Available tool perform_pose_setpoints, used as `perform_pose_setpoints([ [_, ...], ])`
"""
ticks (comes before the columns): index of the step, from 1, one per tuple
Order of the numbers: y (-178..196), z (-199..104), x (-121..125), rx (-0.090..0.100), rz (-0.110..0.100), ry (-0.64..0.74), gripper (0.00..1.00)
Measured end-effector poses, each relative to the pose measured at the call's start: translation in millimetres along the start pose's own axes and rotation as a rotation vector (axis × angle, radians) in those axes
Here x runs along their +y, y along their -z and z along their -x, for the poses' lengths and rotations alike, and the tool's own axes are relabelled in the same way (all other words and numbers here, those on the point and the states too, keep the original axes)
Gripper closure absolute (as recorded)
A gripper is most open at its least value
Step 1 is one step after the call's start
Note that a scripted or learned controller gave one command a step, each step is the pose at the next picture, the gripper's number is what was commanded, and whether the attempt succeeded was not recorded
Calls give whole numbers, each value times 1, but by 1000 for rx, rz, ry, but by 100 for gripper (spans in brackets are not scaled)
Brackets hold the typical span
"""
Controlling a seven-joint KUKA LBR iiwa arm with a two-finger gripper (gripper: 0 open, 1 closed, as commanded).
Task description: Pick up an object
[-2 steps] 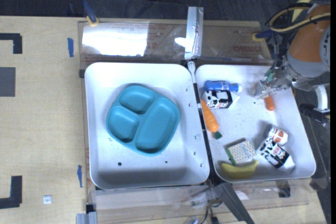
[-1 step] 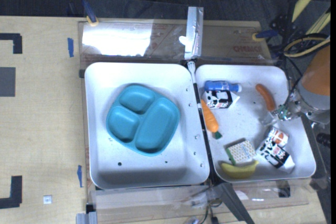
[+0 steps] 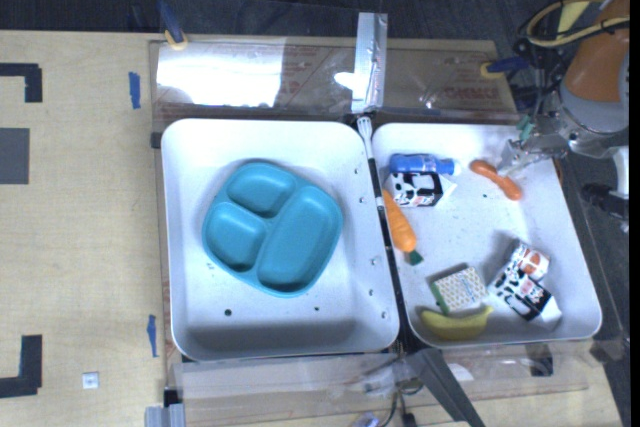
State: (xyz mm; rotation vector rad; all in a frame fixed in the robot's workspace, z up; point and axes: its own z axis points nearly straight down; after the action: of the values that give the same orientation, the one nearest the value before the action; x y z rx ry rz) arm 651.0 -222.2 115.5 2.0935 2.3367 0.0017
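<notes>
Two bins: white and shallow, side by side on the bench; I call them left bin [image 3: 190, 315] and right bin [image 3: 470, 235] as the view shows them.
Left bin: I see one blue divided plate [image 3: 270, 227] near its middle, three compartments.
Arm: grey with an orange band [image 3: 600, 80], over the right bin's far right corner.
Gripper [image 3: 522, 143]: at the right bin's far edge near the right corner, just beside the orange sausage-shaped toy.
Gripper state: I can't tell, too small and blurred; I see nothing held.
Orange sausage-shaped toy [image 3: 497, 178]: lying on the right bin's floor by the far right corner, tilted.
Blue bottle [image 3: 420, 164]: on its side at the far edge of the right bin, toward the left corner.
Cow-print carton [image 3: 415, 188]: touching the blue bottle on its near side.
Carrot [image 3: 400, 227]: along the right bin's left edge, green tip toward the near side.
Checkered block [image 3: 460, 288]: near the right bin's near edge, just above the banana.
Banana [image 3: 455, 320]: lying along the right bin's near edge.
Second cow-print carton [image 3: 522, 280]: toward the near right corner, tilted, with an orange patch on it.
Task thing: none picked yet that I can see, all seven items lie in the right bin.
</notes>
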Motion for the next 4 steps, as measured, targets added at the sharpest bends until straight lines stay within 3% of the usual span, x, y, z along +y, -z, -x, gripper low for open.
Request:
perform_pose_setpoints([
  [1,-13,4,2,-13,25,1,100],
  [2,-24,-12,1,17,4,12,0],
  [3,-15,-8,1,3,7,12,100],
  [4,95,-59,-6,0,-1,-83,100],
])
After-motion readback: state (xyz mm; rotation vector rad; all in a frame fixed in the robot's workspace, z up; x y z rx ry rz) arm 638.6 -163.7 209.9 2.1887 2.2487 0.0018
